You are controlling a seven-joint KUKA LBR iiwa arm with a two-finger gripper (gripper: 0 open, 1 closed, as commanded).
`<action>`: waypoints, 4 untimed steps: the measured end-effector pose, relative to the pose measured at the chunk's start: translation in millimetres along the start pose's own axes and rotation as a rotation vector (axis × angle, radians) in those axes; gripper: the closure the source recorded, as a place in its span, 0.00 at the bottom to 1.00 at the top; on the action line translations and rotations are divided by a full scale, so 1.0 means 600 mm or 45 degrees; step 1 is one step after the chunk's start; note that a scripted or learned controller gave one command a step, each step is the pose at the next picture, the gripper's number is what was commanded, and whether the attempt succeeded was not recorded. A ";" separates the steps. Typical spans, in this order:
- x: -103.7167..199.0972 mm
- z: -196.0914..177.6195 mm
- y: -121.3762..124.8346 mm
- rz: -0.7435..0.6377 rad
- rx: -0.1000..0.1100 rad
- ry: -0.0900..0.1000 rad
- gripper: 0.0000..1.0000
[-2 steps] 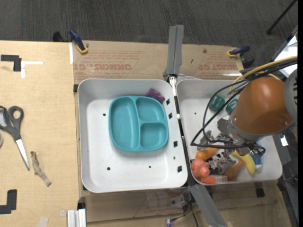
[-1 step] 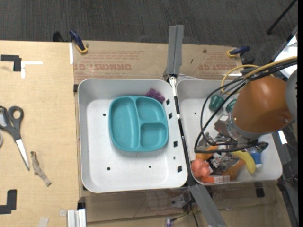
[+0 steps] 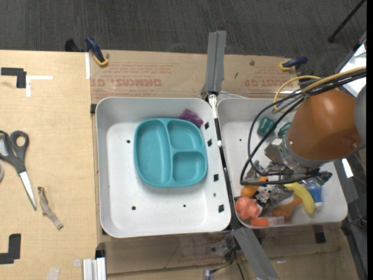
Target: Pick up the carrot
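The carrot, a short orange plastic piece (image 3: 269, 221), seems to lie at the front edge of the right-hand shallow white bin (image 3: 233, 150), just beside a round pinkish-red toy fruit (image 3: 247, 207) — though it is small and partly crowded, so I am not certain of its identity. Around it sit a curved yellow toy banana (image 3: 304, 198), a small orange ball-like piece (image 3: 249, 192) and a blue-and-white tube-shaped item (image 3: 315, 191), all packed close together. The grey arm's two-finger gripper (image 3: 269, 186) hangs low over this clutter, under the bulky orange wrist band (image 3: 324, 127) and loops of black cable (image 3: 262, 139); whether it is spread or closed I cannot tell, since the wrist hides it.

The chief risk is a wrong grab. With the pieces touching or nearly so, a descent slightly off line would likely close on the banana or the red fruit instead, or nudge the carrot against the bin's front wall where it is hard to reach. The carrot's smooth, narrow shape could also squirt sideways under an uneven pinch. The left bin, holding a teal divided plate (image 3: 171, 152) and a small purple object (image 3: 192, 117), stands well apart from this.
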State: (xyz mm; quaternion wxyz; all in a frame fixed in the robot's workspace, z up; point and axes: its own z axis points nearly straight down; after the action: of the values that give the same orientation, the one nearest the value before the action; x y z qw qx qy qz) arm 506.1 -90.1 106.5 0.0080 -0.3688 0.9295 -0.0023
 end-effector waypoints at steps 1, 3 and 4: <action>-0.018 -0.142 0.028 0.231 -0.010 0.013 1.00; 0.023 -0.349 -0.097 0.377 -0.009 0.014 0.00; -0.163 -0.208 -0.086 0.176 -0.012 0.012 0.00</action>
State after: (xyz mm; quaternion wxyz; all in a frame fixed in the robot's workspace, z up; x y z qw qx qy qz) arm 610.3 -60.7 233.3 0.0019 -0.3037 0.9528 0.0008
